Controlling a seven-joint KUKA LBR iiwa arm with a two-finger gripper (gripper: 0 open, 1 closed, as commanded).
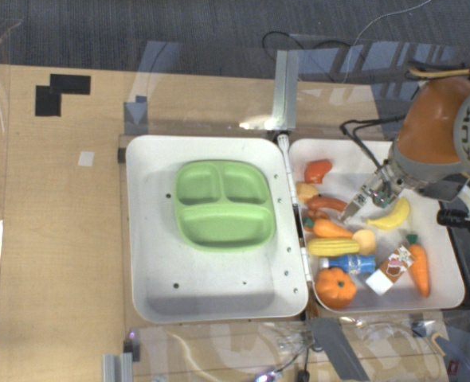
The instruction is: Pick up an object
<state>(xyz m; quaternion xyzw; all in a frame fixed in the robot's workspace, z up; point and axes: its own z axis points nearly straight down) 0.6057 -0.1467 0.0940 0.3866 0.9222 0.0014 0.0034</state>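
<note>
Right bin (452, 293): tool (353, 208) seemingly just above the sausage (324, 204).

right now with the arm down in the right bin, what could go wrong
1. The toy food is packed tight: the gripper hangs over the hot dog and the carrot, with the banana just beside it. It may close on two things or nudge them apart.
2. These pieces are rounded and could well slip out on the lift.
3. The gripper works near the divider between the bins, so a wide approach may clip it.
</note>
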